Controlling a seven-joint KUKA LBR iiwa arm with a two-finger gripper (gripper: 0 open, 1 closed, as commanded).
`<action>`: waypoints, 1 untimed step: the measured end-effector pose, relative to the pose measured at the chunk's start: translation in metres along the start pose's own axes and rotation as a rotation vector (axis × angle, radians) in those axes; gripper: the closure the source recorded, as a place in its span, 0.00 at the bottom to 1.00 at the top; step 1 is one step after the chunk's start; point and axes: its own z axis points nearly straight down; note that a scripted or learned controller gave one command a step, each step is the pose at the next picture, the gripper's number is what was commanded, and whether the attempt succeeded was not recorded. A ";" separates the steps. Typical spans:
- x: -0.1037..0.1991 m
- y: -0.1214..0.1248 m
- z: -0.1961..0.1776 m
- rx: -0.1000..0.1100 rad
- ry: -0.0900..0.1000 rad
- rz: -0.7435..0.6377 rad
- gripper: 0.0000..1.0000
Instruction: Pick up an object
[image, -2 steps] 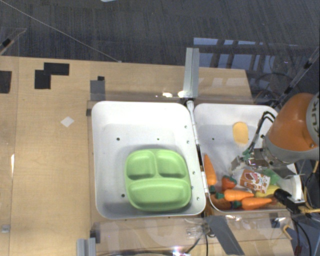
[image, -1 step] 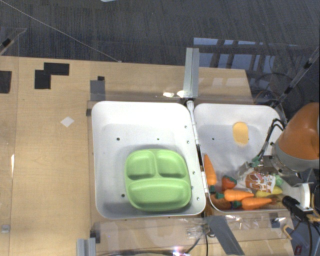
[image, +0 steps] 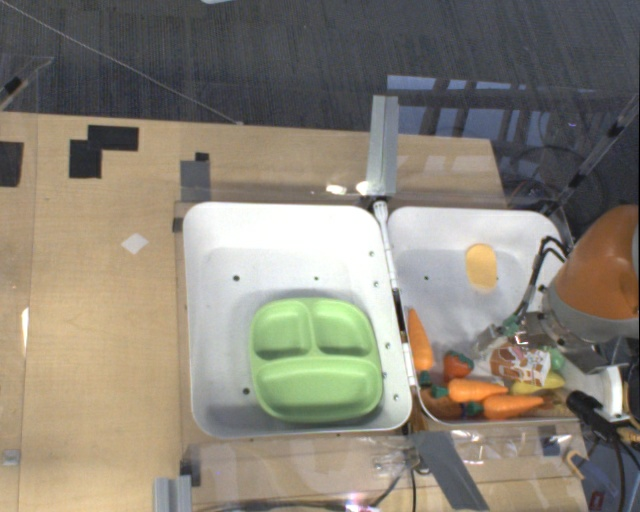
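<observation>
The gripper sits low in the right bin over a pile of carrots at the near edge — whether it grips anything, I cannot tell. A green tray lies in the left bin.

From my station, the arm is cut off by the frame's right edge. The gripper sits low over the right bin; I cannot make out its fingers. The toy pile beneath it is partly covered, and individual pieces blur together.
</observation>
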 end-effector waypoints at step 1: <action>0.026 0.003 -0.001 -0.002 -0.004 -0.085 0.00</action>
